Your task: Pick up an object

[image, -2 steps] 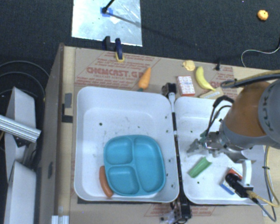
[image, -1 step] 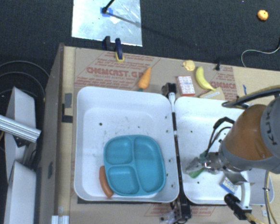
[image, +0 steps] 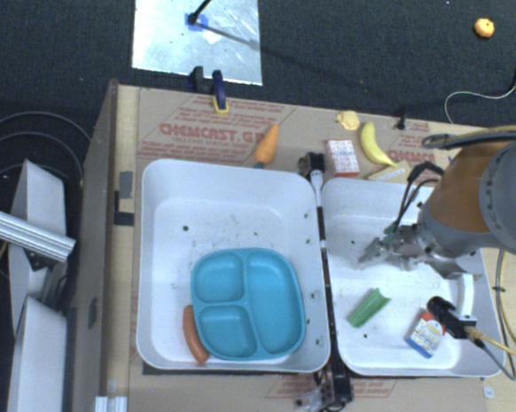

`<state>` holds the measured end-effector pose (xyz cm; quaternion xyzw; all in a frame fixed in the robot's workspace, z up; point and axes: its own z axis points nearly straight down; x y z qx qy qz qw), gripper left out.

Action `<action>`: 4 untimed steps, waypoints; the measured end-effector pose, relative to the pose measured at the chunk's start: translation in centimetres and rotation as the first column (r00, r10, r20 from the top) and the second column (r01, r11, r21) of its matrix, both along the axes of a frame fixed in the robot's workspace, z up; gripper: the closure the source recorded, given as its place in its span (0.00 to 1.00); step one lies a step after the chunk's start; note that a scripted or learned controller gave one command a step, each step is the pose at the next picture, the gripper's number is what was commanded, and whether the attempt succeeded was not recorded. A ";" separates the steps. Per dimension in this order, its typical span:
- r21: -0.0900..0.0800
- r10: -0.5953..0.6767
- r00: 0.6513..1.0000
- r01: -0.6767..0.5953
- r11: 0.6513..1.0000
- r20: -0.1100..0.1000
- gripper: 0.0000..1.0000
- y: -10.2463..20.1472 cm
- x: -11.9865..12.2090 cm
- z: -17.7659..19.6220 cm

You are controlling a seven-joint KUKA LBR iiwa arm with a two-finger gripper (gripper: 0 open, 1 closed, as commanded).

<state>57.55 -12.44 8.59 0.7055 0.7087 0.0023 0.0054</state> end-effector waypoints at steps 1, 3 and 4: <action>0.007 -0.004 1.000 0.004 1.000 -0.017 0.00 3.1 -8.0 0.1; 0.008 0.002 1.000 -0.002 1.000 -0.010 0.00 5.0 -9.1 10.3; 0.004 -0.005 1.000 0.005 1.000 -0.010 0.00 3.7 -6.9 -0.6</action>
